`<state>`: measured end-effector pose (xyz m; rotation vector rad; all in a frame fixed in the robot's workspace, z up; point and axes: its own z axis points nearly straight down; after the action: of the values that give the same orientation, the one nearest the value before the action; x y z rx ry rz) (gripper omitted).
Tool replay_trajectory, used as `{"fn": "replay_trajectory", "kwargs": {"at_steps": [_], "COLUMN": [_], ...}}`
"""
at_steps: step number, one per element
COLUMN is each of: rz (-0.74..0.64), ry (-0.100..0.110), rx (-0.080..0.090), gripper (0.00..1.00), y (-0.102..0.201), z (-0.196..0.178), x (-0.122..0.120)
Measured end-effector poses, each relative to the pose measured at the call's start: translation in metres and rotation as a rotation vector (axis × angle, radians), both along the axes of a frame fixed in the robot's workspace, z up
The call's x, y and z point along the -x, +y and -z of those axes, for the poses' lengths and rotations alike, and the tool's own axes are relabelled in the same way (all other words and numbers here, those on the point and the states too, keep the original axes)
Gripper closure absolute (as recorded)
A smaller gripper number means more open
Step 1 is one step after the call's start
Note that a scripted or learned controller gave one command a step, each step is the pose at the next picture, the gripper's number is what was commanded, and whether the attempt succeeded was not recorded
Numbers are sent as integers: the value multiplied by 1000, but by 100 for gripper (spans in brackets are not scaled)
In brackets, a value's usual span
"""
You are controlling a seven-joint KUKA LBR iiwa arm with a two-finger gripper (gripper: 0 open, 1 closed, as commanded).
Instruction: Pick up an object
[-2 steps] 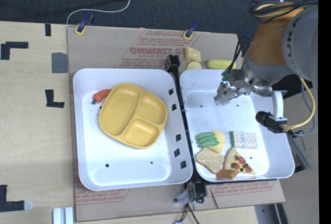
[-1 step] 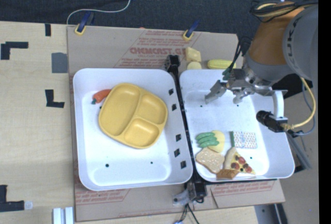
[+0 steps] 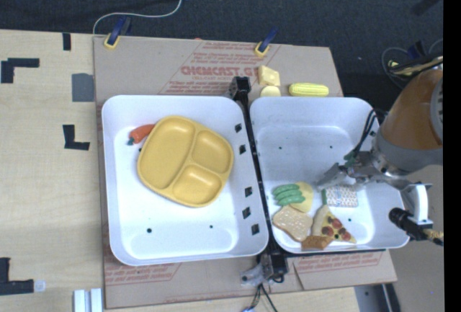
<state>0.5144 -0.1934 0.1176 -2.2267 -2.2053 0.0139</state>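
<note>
stage: we hover gripper over right bin | fingers: we cannot tell | held: nothing seen, pick pending

Single fixed camera above bench, angled down, both bins framed; arm enters right.

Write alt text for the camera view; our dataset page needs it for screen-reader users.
A grey robot arm's gripper hangs low in the right bin above toy food: pizza slice, bread slice, green peas. The left bin holds a yellow divided plate.
</note>
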Motion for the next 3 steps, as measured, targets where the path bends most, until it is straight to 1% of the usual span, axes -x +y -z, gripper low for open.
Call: {"fn": "replay_trajectory", "kwargs": {"at_steps": [1, 2, 3], "rz": [-16, -10, -9], "ry": [-13, -14, -18], "rx": [-1, 0, 2], "gripper": [0, 0, 0], "y": [61, 90, 5], "z": [34, 32, 31], "x": [-54, 27, -35]}}
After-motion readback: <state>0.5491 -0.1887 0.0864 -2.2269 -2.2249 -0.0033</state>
